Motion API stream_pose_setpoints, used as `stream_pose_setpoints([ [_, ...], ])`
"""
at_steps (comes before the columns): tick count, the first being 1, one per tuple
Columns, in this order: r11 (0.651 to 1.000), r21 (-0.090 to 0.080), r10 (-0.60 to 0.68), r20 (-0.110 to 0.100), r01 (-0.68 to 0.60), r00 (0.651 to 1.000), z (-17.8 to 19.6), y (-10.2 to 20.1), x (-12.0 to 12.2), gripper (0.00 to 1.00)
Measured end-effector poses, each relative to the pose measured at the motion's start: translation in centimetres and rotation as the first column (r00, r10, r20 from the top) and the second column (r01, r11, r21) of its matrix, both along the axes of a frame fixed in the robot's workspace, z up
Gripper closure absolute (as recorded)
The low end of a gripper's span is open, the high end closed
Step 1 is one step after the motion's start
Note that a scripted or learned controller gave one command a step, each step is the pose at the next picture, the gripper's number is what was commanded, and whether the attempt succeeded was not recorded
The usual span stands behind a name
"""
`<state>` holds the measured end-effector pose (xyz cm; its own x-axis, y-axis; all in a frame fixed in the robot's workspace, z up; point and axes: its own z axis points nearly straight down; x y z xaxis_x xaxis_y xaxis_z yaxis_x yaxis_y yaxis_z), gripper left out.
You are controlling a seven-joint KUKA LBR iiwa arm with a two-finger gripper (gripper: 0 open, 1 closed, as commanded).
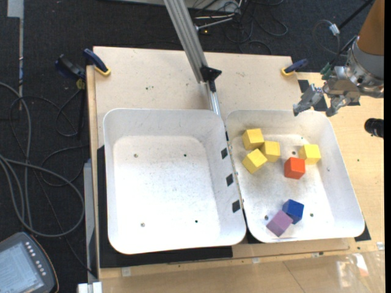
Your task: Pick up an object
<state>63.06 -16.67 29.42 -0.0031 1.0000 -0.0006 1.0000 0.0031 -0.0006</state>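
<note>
Your gripper hangs above the far right corner of the right bin, its fingers spread apart with nothing between them, so no pick has begun. All the candidates lie in that bin: three yellow cubes bunched near the divider, a fourth beside the orange cube, and the blue cube touching the purple cube toward the near edge. You'd likely do best with the orange one, which is closest to the arm.
</note>
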Motion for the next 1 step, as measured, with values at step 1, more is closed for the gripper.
stream_pose_setpoints([
  [1, 1.000, 0.000, 0.000, 0.000, 0.000, 1.000, 0.00, 0.01, 0.00, 0.00],
])
